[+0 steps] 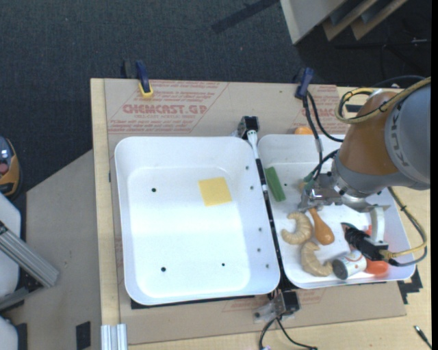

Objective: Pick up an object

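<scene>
Brown protective sheet covering the bench: red print "CHEMCAST GP", repeated in diagonal rows; smaller lines beneath are illegible.

A dark carpeted floor is seen around a brown board. Pale furniture is placed at one o'clock, an aluminium rail at eight o'clock.

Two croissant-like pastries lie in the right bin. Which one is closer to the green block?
The upper croissant, beside the orange carrot-like piece. The other croissant lies nearer the bin's front edge, farther from the green block.
</scene>
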### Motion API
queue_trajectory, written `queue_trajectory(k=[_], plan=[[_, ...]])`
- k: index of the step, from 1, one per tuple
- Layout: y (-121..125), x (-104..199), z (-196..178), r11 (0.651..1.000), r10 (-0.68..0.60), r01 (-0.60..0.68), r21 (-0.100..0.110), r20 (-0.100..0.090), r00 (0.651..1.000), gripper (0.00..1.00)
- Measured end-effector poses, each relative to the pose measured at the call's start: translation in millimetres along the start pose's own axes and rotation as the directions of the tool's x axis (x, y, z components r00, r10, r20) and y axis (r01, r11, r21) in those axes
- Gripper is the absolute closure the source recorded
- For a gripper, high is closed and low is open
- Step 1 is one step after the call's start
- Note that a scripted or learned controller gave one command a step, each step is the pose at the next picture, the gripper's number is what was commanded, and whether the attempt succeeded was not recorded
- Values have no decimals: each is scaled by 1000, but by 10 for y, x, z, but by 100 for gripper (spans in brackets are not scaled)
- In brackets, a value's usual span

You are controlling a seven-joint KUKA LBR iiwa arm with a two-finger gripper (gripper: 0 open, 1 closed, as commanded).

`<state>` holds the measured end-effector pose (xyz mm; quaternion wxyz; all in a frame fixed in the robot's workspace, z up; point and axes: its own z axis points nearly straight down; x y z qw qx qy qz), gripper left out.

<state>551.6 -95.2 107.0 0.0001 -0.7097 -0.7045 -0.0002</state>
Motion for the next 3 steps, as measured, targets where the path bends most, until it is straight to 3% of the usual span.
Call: queue_trajectory(k=[1, 2, 3], plan=[[12, 274, -786, 1000, -11, 11, -2, 1, 1000, 100], [186, 1528, -1617, 1000, -21, 21, -5, -3, 1000, 100], [-514, 1746, -1790, 1000, -11, 11, 11, 0, 1000, 100]])
